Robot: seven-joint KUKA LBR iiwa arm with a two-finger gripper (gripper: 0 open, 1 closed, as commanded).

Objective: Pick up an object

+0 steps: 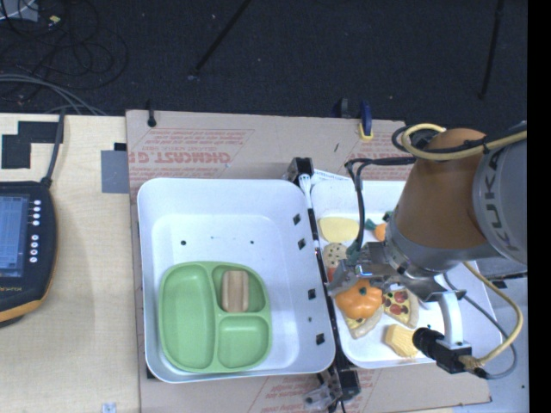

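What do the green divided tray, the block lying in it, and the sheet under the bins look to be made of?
Green divided tray: likely moulded plastic, with a smooth, even colour, rounded walls and a soft sheen. Block in its upper right compartment: looks like pale wood, tan and matte with faint banding, though painted plastic is possible. Sheet under the bins: cardboard, brown and matte, with red print.

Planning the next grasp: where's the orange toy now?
In the right bin, near its left wall, just below the gripper and left of the pizza slice.
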